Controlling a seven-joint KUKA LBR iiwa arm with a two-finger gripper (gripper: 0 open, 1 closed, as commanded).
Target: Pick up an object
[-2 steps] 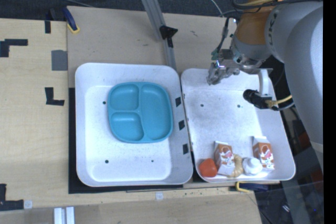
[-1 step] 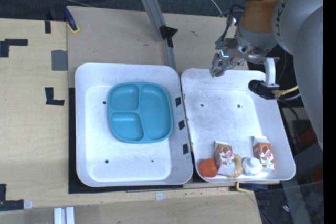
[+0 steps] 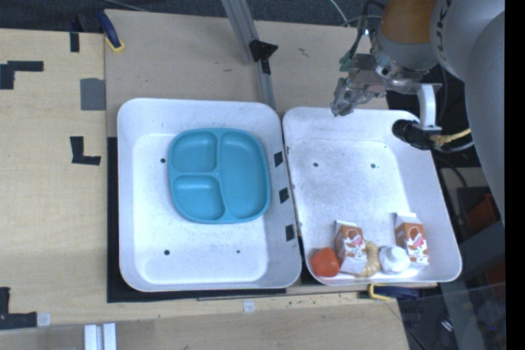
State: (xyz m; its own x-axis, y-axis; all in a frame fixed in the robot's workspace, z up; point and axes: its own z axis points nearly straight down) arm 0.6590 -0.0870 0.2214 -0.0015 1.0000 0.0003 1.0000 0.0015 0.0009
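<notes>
Gripper (image 3: 343, 105) above far rim of right bin (image 3: 344, 168), grasp state cannot tell; small carton (image 3: 350, 247), orange ball (image 3: 326, 262), second carton (image 3: 411, 239) crowd near edge; descend on one carton, clear of neighbours

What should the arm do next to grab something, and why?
Probably swing toward the near edge of the right bin: the gripper hovers over its far rim, while the cartons, orange ball and other small items sit clustered at the near edge.

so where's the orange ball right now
In the right bin, at its near edge, the orange ball lies just left of a small carton.
</notes>
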